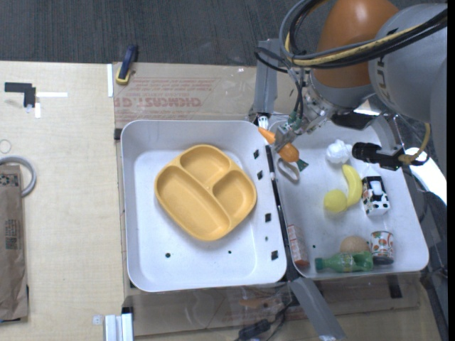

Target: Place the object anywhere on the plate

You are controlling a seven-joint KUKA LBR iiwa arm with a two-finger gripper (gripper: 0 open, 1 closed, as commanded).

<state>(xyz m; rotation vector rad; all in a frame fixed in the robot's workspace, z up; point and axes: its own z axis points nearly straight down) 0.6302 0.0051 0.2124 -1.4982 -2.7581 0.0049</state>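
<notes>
Much of the right bin's (421, 234) upper part is covered by the grey arm (416, 55), its orange band and a loop of cables, so the far rim there is hidden. The gripper (290, 135) hangs below the wrist as a small cluttered cluster over that bin's upper left corner, and whether it is parted or closed cannot be told. A small orange object (288, 152) sits directly under the gripper, just beside the wall where the two bins meet; it looks to be touching the gripper's tip, but whether it is gripped or merely lying beneath cannot be told. A thin pale loop (288, 171) below it is hard to identify. The right bin also holds a crumpled white lump (338, 150), a banana (352, 180) with a yellow ball (335, 202) touching its lower end, a black-and-white cow figure (375, 195), a tan round item (352, 244) half hidden behind a green bottle (345, 263) lying on its side, and a small printed can (382, 247) standing near the bottle's end. The left bin (199, 270) holds a yellow plate (206, 190) with three compartments, lying flat near the bin's middle, well apart from the orange object and across the dividing walls from it. A brown paper bag (11, 240) at the bench's left is cut off by the edge.
</notes>
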